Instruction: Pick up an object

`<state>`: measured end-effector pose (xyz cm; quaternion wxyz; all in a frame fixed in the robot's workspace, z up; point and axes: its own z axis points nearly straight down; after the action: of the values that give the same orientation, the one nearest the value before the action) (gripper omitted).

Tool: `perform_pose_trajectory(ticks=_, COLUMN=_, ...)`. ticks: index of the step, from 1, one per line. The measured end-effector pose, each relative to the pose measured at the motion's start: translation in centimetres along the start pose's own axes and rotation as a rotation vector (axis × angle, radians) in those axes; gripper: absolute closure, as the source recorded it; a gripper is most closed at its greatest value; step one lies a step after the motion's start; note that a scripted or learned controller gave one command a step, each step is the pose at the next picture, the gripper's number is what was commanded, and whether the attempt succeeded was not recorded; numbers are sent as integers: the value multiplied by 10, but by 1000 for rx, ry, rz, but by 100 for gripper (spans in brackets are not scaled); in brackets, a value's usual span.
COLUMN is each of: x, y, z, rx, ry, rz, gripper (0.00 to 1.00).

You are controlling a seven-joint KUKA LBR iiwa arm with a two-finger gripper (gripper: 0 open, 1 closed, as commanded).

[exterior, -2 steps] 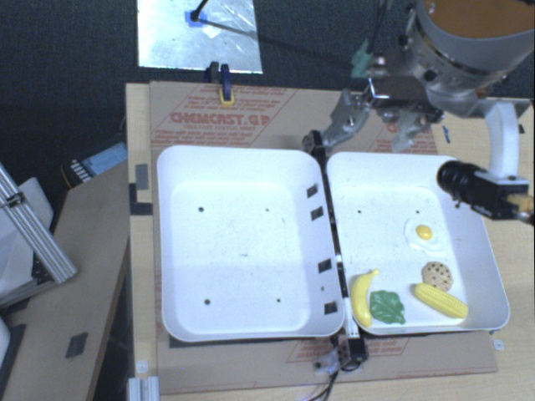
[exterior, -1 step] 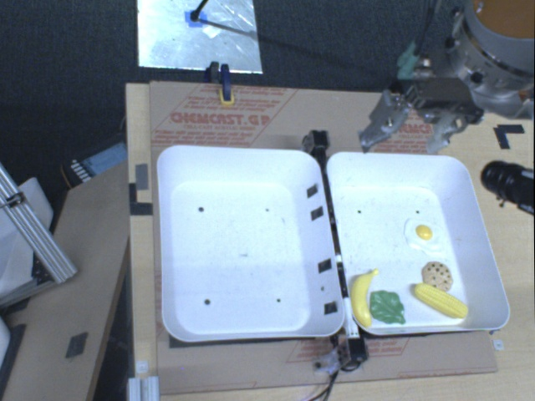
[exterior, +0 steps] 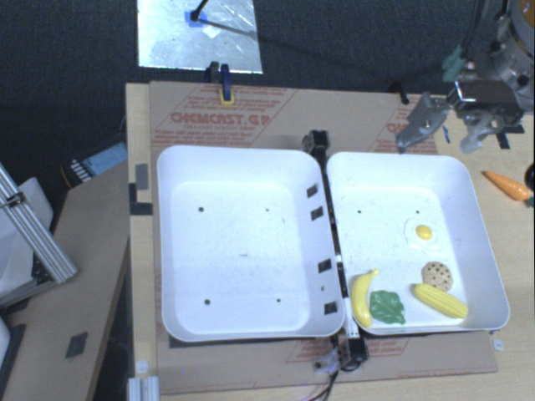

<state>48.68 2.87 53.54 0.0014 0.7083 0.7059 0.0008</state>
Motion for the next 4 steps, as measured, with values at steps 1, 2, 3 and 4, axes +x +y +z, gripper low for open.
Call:
perform_pose_trajectory(ticks=1, x=-49, y=0, z=0, rx=-1, ry=-1, rz=0, gripper=0)
perform_pose_trajectory(ticks=2, x=-106, y=0, z=0, rx=-1, ry=-1, rz=1, gripper=0)
perform_pose_trajectory(ticks=3, x=53, y=-1, z=0, rx=0, ry=4, rz=-23, gripper=0)
perform_pose_trajectory(ticks=4, x=44, y=0, z=-11, rx=-3, ry=2, rz=-9, gripper=100)
